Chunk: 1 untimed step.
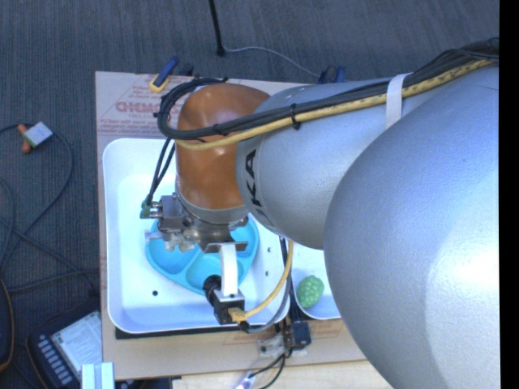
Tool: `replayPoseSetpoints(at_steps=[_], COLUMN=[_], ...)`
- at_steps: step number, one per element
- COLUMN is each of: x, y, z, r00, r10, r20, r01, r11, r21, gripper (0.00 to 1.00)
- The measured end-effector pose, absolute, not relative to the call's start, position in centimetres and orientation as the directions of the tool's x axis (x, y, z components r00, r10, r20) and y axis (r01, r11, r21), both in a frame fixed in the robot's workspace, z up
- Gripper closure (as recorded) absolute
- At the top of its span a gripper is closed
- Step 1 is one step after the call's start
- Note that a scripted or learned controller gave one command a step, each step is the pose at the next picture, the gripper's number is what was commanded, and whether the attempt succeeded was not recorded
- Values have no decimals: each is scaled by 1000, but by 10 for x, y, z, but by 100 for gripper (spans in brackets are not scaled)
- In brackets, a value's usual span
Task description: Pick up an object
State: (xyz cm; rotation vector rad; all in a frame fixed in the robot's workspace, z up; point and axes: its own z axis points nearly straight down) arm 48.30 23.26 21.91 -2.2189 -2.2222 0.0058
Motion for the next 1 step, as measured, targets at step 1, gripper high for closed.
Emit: replayPoseSetpoints(at_steps=[1], x=[544], y=[232], z=[175], r00=[0], r10=[1000], r20=[-3], r01=[1000], r11=[0], r21=[-2], gripper=[100])
